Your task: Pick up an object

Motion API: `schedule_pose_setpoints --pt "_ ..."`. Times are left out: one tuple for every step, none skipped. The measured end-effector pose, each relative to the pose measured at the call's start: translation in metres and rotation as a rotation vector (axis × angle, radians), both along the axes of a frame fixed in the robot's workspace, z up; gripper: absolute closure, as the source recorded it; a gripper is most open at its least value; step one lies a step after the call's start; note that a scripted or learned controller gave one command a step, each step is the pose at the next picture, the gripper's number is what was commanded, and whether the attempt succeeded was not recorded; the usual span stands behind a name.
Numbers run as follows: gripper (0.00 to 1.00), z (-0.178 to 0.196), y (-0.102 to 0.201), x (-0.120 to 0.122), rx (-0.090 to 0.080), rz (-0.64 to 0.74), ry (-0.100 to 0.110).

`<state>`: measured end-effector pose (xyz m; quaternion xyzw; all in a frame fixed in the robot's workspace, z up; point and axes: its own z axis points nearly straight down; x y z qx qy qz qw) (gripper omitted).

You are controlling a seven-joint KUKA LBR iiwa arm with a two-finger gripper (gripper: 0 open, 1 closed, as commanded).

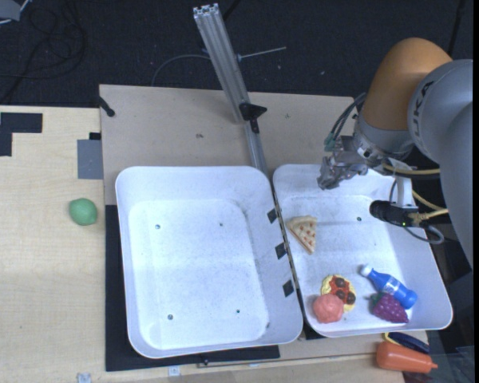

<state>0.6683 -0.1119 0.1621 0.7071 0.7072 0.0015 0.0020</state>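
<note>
The right bin (347, 214) holds a tan waffle-like wedge (304, 233) near its left wall. Along its front lie a pink round piece (328, 308) with a yellow and red piece (339, 289) against it, a blue bottle (389, 285) and a purple grape bunch (389, 309). My gripper (329, 179) hangs over the bin's back edge, well above and behind the wedge, with nothing visible between its fingers.
The left bin (193, 262) sits beside the right one, joined by black clips (280, 250). A green ball (84, 211) rests on the bench at far left. An orange object (405, 358) lies outside the right bin's front corner. A metal rail (228, 70) slants behind.
</note>
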Motion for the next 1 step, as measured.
schedule_pose_setpoints --pt "1.00 0.0425 0.0023 -0.0004 0.000 0.000 0.002"
